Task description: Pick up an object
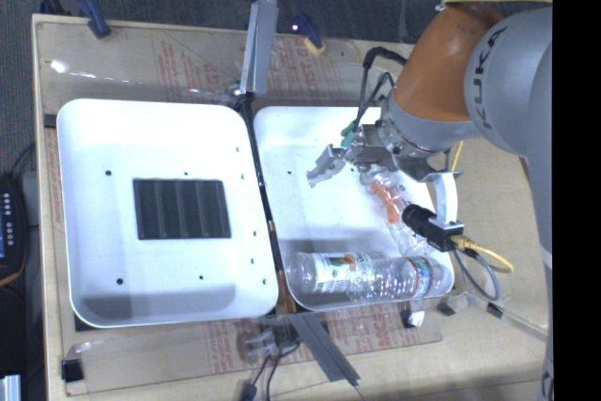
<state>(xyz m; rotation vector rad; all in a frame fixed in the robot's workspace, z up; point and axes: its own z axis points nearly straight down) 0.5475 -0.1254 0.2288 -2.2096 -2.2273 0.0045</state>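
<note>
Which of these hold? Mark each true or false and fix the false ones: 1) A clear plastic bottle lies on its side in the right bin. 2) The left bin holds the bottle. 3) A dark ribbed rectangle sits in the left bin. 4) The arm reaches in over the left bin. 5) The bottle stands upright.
1) True: the clear plastic bottle lies on its side along the near edge of the right bin.
2) False: the bottle is in the right bin, not the left bin.
3) True: the dark ribbed rectangle sits in the left bin's middle.
4) False: the arm is over the right bin, its gripper above that bin's floor.
5) False: it lies flat.
</note>
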